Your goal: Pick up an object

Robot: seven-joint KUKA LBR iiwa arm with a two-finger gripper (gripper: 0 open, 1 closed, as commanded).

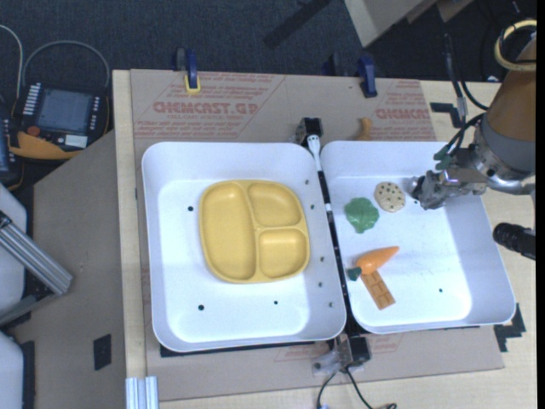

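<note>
Two shallow, glossy white plastic bins sit side by side on a bench. The left bin (170,228) holds a smooth yellow plastic plate (253,229) with three compartments. The right bin (477,279) holds a round speckled tan cookie (390,196), a bumpy green broccoli floret (362,214), a tapered orange carrot (375,259) and a flat orange-brown waffle-textured bar (380,291). The grey metal gripper (423,191) hangs just right of the cookie; whether it is open or closed cannot be told, and nothing is visibly held.

Dark carpeted floor (170,15) — cardboard-topped bench (128,228), blue clamps (189,65), a handheld control pendant (64,113) at left.
</note>
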